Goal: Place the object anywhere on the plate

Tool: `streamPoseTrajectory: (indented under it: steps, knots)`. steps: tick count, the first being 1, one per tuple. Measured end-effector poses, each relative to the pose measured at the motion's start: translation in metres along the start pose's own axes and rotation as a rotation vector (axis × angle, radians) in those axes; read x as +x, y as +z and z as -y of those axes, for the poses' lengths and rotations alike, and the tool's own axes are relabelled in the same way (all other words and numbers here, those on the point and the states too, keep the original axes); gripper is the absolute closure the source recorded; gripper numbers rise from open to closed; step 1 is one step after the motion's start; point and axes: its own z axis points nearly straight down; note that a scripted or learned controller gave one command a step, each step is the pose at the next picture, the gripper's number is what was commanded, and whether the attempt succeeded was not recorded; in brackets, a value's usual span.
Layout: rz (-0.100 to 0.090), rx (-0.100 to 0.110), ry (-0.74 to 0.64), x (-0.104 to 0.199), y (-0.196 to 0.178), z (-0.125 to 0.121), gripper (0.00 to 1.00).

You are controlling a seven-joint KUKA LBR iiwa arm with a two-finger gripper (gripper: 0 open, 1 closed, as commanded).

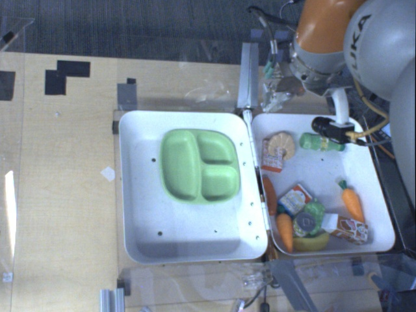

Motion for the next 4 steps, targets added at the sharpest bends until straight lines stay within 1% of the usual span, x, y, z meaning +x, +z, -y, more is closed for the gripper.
streamPoseTrajectory:
  steps: [1,2,3,4]
  knots:
    - [0.000,0.002,-0.113,0.004,-0.125,-0.010,1.00]
    - [-0.001,0.004,-0.381,0.065,-0.127,0.016,1.00]
    - [-0.003,0.003,-0.422,0.151,-0.147,0.033,1.00]
    - [-0.003,0.009,-0.303,0.156,-0.043,0.115,1.00]
